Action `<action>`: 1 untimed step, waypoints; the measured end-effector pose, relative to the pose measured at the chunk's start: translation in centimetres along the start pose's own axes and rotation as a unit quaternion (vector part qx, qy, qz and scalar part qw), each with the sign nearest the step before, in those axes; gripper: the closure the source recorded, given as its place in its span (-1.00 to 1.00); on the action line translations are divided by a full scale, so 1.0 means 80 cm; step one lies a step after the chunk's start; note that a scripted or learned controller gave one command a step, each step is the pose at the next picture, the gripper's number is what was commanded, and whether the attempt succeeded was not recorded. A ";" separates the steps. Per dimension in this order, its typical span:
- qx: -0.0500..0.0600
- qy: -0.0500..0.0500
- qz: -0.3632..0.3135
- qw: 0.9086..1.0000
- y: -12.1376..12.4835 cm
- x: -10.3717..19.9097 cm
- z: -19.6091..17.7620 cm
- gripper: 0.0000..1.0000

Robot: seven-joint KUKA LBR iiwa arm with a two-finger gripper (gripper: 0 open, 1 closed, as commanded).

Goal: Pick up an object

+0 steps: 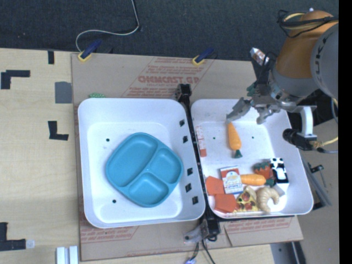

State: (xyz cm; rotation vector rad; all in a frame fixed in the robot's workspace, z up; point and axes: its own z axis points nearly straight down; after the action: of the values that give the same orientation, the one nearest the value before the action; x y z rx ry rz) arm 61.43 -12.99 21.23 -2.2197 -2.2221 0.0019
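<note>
My gripper (pixel 251 113) hangs over the far part of the right bin (pixel 212 111), open, with its two fingers spread and nothing between them. A toy carrot (pixel 235 137) lies on the bin floor just below and slightly left of the fingers, apart from them. Near the bin's front right corner sits a heap of toy food: a small box with a picture (pixel 231 180), an orange piece (pixel 252 179), red-orange flat pieces (pixel 219 194), a croissant (pixel 268 196) and a black-and-white piece (pixel 279 171).
The left bin (pixel 91 120) holds a blue divided plate (pixel 144 169). A black divider with clips (pixel 188 142) runs between the bins. The arm's orange and grey body (pixel 305 43) stands at the upper right. Cardboard lies under both bins.
</note>
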 end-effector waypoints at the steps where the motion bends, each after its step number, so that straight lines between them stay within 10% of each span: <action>1: 0.000 0.000 0.000 1.000 0.026 0.021 0.152 -1.00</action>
State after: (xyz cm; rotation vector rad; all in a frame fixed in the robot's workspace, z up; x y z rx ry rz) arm 63.47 -11.34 9.07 -2.2195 -2.2223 0.0016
